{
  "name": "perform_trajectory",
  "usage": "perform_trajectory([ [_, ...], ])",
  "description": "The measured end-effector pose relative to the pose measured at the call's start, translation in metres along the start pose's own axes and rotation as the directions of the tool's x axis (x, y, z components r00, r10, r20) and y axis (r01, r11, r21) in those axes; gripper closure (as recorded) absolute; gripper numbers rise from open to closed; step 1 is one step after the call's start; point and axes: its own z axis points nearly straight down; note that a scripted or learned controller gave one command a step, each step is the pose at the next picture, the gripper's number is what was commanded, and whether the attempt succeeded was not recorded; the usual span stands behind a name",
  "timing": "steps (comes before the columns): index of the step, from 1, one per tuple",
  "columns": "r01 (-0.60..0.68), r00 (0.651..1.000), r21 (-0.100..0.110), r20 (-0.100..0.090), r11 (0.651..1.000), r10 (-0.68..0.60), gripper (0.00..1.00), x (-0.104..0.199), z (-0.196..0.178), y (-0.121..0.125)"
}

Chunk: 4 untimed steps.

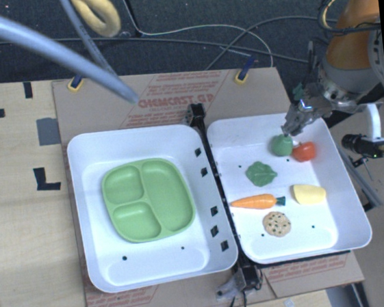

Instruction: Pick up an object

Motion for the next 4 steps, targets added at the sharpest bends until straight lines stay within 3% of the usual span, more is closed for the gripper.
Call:
perform_trajectory([
  [1,0.0,1.0,0.006,-0.002,1.0,0.0,1.0,0.0,-0.002,0.0],
  [3,0.004,1.0,0.009,-0.003,1.0,-0.004,1.0,0.09,0.012,-0.028],
  [4,0.005,1.0,0.008,-0.003,1.0,-0.005,1.0,0.149,0.012,-0.051],
])
